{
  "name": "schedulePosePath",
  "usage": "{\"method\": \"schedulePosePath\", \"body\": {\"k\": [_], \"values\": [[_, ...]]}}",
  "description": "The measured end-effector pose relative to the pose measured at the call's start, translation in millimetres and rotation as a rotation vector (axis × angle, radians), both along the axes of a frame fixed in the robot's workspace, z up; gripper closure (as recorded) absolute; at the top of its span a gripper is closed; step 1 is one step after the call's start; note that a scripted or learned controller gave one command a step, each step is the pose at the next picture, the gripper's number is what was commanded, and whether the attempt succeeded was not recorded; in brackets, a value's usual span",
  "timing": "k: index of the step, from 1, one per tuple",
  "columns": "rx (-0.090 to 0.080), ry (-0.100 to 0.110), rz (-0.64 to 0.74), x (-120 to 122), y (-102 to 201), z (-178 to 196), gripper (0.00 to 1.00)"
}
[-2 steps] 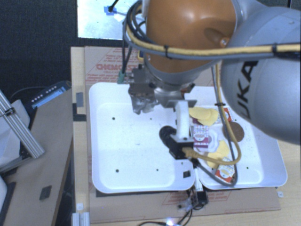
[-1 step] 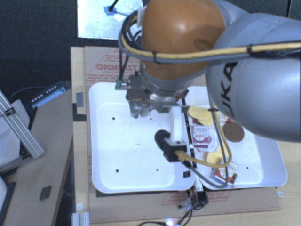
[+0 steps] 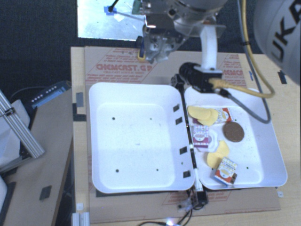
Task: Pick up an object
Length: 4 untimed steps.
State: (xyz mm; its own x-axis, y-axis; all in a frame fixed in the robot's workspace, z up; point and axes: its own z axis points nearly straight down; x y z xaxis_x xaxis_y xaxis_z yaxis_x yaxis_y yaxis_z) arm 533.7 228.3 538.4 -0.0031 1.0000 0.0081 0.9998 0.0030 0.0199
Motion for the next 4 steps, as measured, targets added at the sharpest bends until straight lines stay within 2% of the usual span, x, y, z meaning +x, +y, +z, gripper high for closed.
{"method": "schedulePosePath", "body": {"k": [1,2,3,4], "values": [[-0.014,0.031,-0.003,41.1,5.4,-148.8,1.00],[-0.006,0.013,-0.003,85.4,5.6,-109.3,1.00],[-0.007,0.012,-0.003,136.8,5.2,-80.4,1.00],[-0.007,0.015,0.001,134.5,6.0,-47.4,1.00]]}}
